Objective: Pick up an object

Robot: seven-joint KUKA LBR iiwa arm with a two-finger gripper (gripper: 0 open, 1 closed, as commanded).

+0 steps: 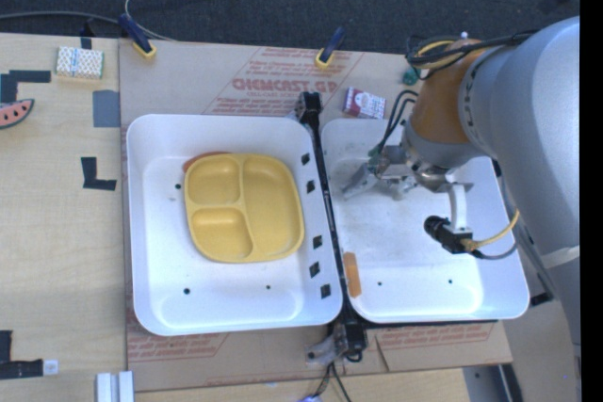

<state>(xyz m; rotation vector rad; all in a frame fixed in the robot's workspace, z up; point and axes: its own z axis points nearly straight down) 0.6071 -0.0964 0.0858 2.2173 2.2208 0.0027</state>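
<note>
Fingers (356, 182) appear spread, holding nothing. The yellow compartment plate (243, 206), well apart to their left, looks rigid, light, slippery; grip its raised rim.

The scene is brightly and evenly lit from above. The 2 white bins (151, 297) come out near blown-out, with soft glare on their floors and little surface detail. Shadows are short and faint, tucked under the yellow divided plate (243, 207) and along the bin rims. The picture is slightly soft throughout, and the grey arm (537, 99) at the right looks smooth and blurred.
</note>
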